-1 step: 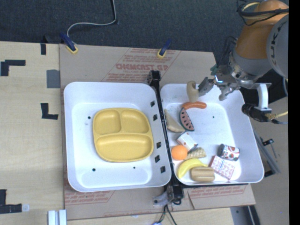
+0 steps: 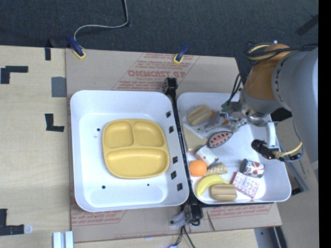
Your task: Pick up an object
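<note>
Gripper: metallic, low over right bin, fingers' state unclear.
Tray: yellow, three compartments, smooth plastic, left bin.
Banana: curved, 6 o'clock of orange ball.

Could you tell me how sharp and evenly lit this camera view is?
Camera view: lighting is soft and even, with faint shadows inside the left bin; the yellow tray shows mild sheen, no harsh glare; small items near the banana look slightly soft.

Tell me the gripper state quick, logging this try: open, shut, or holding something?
Gripper: cannot be told; it sits low over the right bin, near the bread roll.
</note>
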